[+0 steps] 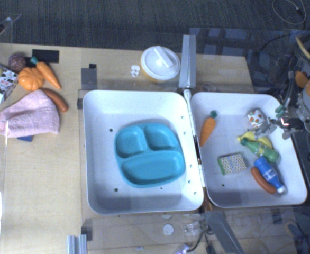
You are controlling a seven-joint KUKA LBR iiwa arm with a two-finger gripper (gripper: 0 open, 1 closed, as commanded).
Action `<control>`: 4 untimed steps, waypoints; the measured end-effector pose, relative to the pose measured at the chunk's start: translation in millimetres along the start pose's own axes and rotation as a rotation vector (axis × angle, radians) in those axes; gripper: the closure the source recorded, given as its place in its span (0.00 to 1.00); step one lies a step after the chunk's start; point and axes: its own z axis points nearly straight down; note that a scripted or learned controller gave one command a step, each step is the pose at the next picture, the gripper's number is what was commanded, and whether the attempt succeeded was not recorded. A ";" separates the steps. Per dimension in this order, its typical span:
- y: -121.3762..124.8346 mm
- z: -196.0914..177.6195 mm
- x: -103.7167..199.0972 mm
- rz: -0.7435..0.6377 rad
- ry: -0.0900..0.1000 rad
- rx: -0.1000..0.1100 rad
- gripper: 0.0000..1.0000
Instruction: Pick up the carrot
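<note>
Positioned at the right rim of the right bin (pixel 213 197), the gripper (pixel 285 122) is seen beside a small patterned ball (pixel 255 118); whether it is spread or closed cannot be told. Well to its left, the carrot (pixel 207 128) is found lying free near the bin's left wall. Below the gripper are clustered a banana (pixel 253 139), a green bottle (pixel 264 152), a blue bottle (pixel 269 175) and a sausage (pixel 261 181), with a sponge (pixel 232 163) lower left. Further left, a blue divided plate (pixel 149 153) is held in the other bin (pixel 99 157).
</note>
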 end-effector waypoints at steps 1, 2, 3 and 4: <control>47.1 45.8 98.2 -0.095 0.000 0.001 0.00; 73.7 95.1 111.3 -0.261 0.002 -0.029 0.00; 74.6 83.7 110.3 -0.261 -0.001 -0.032 1.00; 74.5 84.0 111.1 -0.262 0.000 -0.031 0.00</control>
